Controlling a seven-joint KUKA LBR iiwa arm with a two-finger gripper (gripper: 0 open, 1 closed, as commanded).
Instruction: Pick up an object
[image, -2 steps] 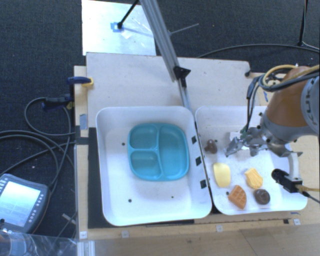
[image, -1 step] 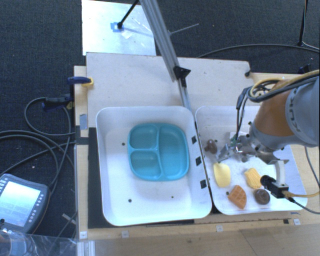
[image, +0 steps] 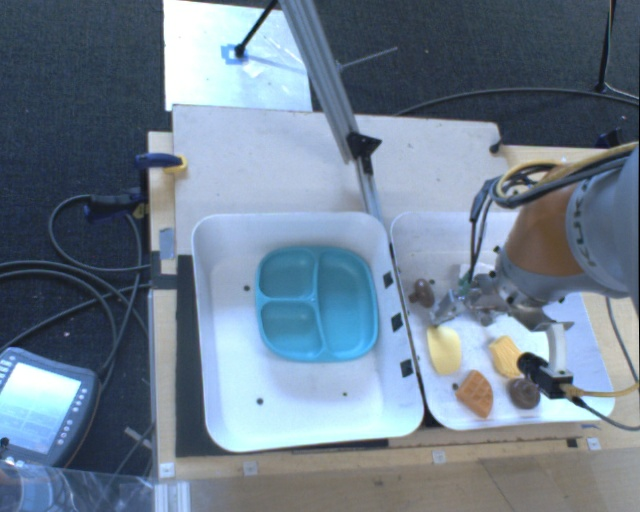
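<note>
The end effector hangs low in the right white bin, above and just beside a pale yellow, smooth rounded piece; whether it is spread or pressed together I cannot tell. Near it lie a small dark brown lump, an orange waffle-textured wedge, a yellow-orange chunk and a round brown piece. The left bin holds a glossy teal three-compartment plastic plate with rounded corners.
</note>
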